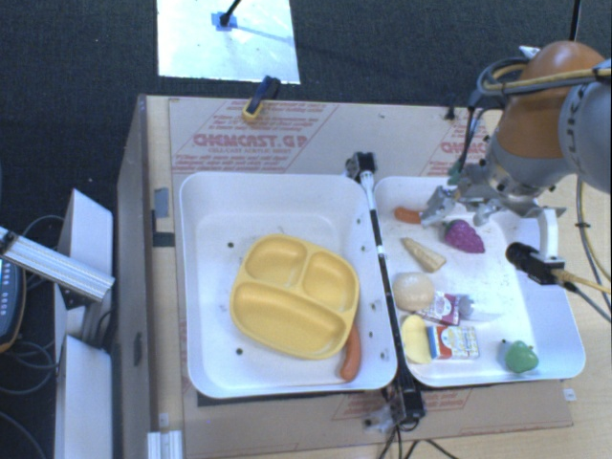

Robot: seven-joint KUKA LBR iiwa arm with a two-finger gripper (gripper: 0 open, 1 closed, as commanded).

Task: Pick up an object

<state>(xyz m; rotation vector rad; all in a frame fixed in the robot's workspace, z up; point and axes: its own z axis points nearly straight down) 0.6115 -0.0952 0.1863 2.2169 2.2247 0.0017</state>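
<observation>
My gripper (459, 212) hangs over the far part of the right bin (550, 316), fingers spread and nothing between them. Just in front of it, on the bin floor, lies a purple bunch of grapes (465, 236), close under the fingertips. A small orange carrot piece (407, 215) rests left of the gripper. Further forward in this bin lie a cream cone-shaped piece (422, 253), a beige round item (413, 291), a yellow piece (413, 340), a small printed carton (455, 342), a red-and-white packet (448, 307) and a green item (520, 356).
The left bin (218, 220) holds a yellow divided plate (295, 295) and an orange sausage (352, 354) at its front right. A black bar (380, 256) runs along the divide between the bins. A black-tipped white bracket (535, 256) sticks out over the right bin.
</observation>
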